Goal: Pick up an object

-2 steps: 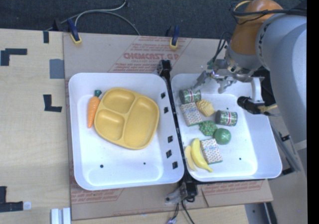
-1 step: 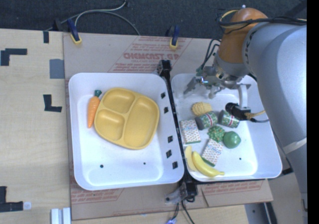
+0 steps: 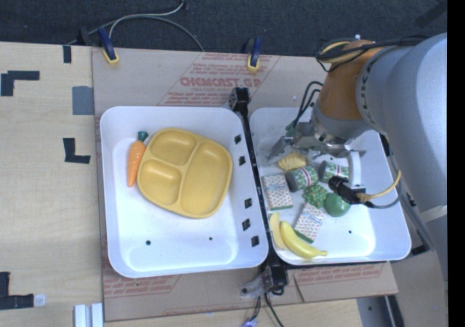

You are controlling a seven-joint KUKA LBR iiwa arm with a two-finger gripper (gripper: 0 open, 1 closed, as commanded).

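My gripper (image 3: 288,147) is low in the right bin (image 3: 378,242), at its upper left, right above a small yellow ridged item (image 3: 291,163). Just below it lie a small dark can (image 3: 303,176), a second can with a green label (image 3: 334,171), a round green object (image 3: 336,205), two patterned packets (image 3: 276,191) (image 3: 310,221) and a banana (image 3: 294,239). Nothing is visibly held by the gripper.
The left bin (image 3: 123,245) holds a yellow divided plate (image 3: 184,171) with a carrot (image 3: 134,161) along its left side. The grey arm with its orange band (image 3: 347,93) covers the right bin's upper right. Clamps and a cable sit beyond the bins.
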